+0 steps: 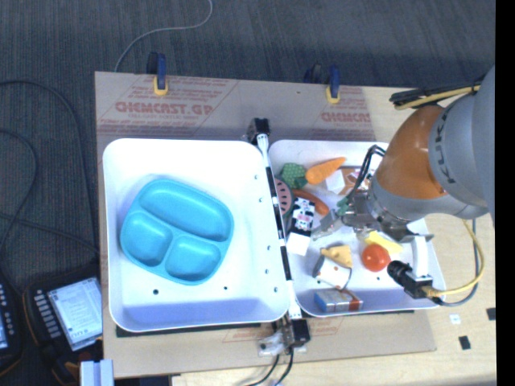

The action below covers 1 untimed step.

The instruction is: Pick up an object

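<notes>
Arm reaches in from the right, wrist low over the right bin. Gripper sits among the clutter near the bin's centre; whether it is open or shut, cannot tell, since the wrist body hides most of it.

Right bin contents: orange carrot at the top, green piece just left of it, black-and-white patterned piece below, near the left wall. Yellow cheese wedge lies below the gripper; red tomato just right of it. Small blue-and-orange box rests near the front wall.

Left bin holds a blue divided plate, three compartments, set at a tilt.

Both bins rest on a cardboard sheet on the bench, held by two blue-and-yellow clamps at the far edge.
</notes>
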Tool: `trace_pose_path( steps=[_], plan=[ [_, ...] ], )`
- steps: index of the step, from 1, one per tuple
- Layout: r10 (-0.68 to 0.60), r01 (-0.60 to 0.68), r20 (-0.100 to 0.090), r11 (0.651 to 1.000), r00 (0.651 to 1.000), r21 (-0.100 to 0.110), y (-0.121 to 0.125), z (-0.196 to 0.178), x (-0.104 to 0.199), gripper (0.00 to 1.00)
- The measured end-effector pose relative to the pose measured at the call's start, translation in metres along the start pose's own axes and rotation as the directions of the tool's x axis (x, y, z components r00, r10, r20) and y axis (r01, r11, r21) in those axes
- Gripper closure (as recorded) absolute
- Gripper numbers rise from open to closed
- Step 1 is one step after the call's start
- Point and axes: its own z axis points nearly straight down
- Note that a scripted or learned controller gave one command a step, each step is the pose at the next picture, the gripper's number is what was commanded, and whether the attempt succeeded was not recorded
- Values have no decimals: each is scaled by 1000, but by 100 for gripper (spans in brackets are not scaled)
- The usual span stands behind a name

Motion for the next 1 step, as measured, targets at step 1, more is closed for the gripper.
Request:
trace_pose_path(
  steps=[1],
  plan=[
    [0, 0, 0, 1000, 1000, 0, 1, -10, 0, 100]
  ],
)
